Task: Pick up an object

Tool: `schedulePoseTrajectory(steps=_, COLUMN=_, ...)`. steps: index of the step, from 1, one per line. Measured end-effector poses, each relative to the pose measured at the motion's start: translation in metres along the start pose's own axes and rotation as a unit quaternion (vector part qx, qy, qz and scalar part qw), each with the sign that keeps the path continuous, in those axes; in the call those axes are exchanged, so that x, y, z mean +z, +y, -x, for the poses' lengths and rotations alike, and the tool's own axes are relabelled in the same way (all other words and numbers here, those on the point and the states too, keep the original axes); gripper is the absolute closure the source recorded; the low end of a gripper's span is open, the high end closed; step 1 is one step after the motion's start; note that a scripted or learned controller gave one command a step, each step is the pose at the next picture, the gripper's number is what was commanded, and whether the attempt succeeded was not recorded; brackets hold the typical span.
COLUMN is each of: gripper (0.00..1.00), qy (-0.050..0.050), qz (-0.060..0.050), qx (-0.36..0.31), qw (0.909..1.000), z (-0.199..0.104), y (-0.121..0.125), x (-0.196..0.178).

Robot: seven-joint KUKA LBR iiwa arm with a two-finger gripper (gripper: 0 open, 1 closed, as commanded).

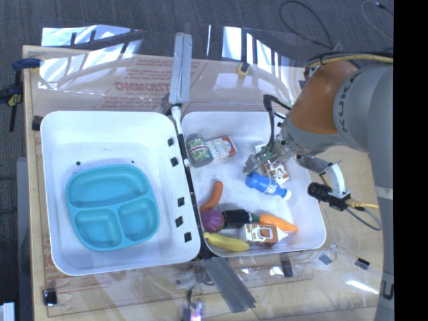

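Observation:
My gripper [262,160] is low in the right bin [304,209], near its right side. Just below it lies a blue and white bottle [267,184], with a small red and white packet [278,173] close against the gripper. From above I cannot tell whether anything is held. Left of it sit a green can [198,150] and a small carton [224,146]. Along the front of the bin are an orange sausage [212,195], a purple piece [212,219], a black object [235,217], a banana [226,242], a carrot [277,223] and a brown carton [259,233].
The left bin [53,139] holds a blue divided plate [111,206]. A raised divider with black clips [182,199] separates the two bins. The grey arm with its orange band [321,105] comes in from the right, over the right bin's far corner.

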State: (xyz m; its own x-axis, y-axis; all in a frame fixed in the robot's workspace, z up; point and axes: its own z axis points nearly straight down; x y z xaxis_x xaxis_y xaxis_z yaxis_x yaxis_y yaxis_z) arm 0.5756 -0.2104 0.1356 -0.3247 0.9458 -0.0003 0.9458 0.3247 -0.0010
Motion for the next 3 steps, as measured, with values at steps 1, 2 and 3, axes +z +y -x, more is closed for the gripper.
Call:
schedulePoseTrajectory(steps=1, gripper=1.00, qy=0.000, qz=0.000, qx=0.039, qw=0.9992, z=-0.040, y=0.017, x=-0.086)
schedulePoseTrajectory(steps=2, gripper=0.00, qy=0.000, qz=0.000, qx=0.039, qw=0.9992, z=-0.040, y=0.017, x=-0.086)
schedulePoseTrajectory(steps=3, gripper=0.00, qy=0.000, qz=0.000, qx=0.071, qw=0.9975, z=-0.056, y=0.047, x=-0.137)
